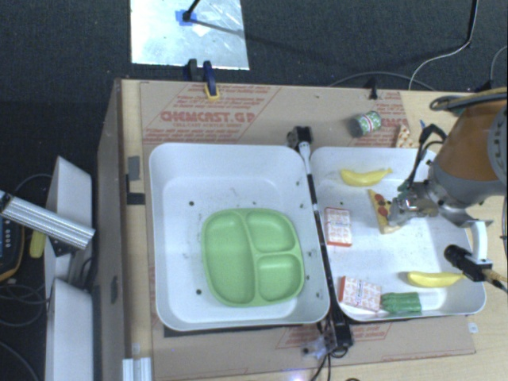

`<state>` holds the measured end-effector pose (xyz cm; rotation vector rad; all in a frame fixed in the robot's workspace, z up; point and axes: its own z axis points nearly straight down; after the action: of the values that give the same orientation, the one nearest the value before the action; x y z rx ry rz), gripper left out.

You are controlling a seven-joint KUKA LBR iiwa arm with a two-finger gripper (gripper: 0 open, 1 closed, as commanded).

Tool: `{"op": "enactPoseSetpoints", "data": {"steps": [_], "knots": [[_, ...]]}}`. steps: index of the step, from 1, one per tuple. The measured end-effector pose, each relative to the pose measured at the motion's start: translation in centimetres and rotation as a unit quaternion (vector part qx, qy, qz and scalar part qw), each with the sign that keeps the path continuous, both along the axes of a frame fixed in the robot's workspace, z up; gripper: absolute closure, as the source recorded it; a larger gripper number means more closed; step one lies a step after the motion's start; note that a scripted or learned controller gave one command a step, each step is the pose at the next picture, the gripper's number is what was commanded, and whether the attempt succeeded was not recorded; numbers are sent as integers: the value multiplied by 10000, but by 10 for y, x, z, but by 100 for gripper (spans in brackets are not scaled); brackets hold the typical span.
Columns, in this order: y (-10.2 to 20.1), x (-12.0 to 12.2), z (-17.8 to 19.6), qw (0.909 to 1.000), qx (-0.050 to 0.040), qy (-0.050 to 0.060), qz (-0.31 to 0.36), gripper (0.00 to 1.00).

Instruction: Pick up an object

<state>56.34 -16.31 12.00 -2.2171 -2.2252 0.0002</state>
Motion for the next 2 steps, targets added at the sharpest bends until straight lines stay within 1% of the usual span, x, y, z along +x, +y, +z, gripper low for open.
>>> {"op": "enactPoseSetpoints", "data": {"steps": [1, 2], "knots": [[0, 1, 11, 10000, -3, -15, 5, 100], [-13, -17, 2, 10000, -5, -4, -12, 100]]}}
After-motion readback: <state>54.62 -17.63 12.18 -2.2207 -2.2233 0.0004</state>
